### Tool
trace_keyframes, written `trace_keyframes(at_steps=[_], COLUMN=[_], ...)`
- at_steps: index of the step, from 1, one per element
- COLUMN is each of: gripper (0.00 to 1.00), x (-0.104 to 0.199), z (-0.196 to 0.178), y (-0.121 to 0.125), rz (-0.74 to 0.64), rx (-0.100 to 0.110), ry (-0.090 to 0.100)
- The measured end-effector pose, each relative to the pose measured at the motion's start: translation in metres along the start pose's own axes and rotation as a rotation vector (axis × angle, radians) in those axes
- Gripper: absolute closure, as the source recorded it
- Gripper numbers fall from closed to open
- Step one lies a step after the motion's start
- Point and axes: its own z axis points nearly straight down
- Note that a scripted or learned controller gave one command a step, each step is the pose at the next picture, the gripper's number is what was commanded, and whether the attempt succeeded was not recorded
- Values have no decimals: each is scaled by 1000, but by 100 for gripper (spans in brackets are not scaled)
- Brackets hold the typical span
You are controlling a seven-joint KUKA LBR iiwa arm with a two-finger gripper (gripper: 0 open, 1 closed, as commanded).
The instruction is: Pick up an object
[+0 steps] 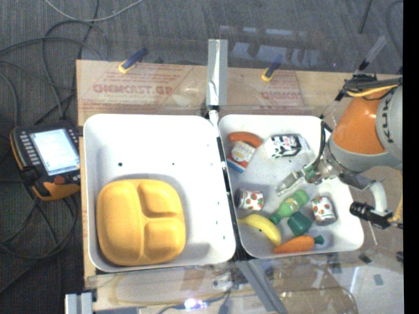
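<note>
pincer (296, 182) is hanging low in the right bin (340, 241), just above the green bottle (292, 204); you cannot tell how it is set. around that bottle, you are seeing a banana (260, 226) below-left and a carrot (294, 244) below.

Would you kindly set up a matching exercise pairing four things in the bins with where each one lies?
Things:
1. yellow tray
2. carrot
3. banana
4. black-and-white carton

Places:
A. near edge of the right bin, beside the banana
B. left bin
C. far part of the right bin
D. right bin, just left of the carrot

Pairs: 1-B, 2-A, 3-D, 4-C
</note>
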Motion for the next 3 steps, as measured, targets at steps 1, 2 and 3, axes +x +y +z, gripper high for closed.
trace_keyframes(at_steps=[1, 2, 3], gripper=[0, 0, 0], x=[-32, 29, 2], z=[15, 4, 12], y=[101, 119, 60], rz=[-71, -116, -195], rx=[64, 62, 5], ry=[27, 20, 1])
